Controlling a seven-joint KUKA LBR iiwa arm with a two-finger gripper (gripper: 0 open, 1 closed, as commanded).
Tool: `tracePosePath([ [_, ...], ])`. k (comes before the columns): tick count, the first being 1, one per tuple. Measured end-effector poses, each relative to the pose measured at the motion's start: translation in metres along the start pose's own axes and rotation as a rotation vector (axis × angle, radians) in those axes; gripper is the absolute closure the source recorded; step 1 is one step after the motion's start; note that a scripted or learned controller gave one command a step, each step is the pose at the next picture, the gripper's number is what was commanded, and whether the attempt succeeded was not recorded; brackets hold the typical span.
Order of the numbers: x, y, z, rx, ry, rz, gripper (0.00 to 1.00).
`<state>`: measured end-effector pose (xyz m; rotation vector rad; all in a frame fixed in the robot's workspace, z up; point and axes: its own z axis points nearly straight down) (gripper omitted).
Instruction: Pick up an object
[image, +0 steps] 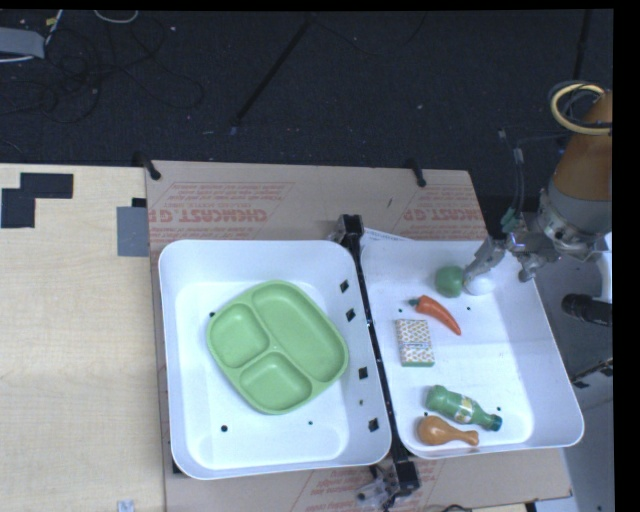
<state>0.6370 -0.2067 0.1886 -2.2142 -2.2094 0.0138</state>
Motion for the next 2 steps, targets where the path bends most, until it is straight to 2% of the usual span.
tracePosePath([
  [1, 0.000, 0.003, -0.010, -0.015, -0.004, -0.002, 0.00],
  [2, 0.000, 0.006, 0.034, -0.010, -0.002, -0.004, 0.00],
])
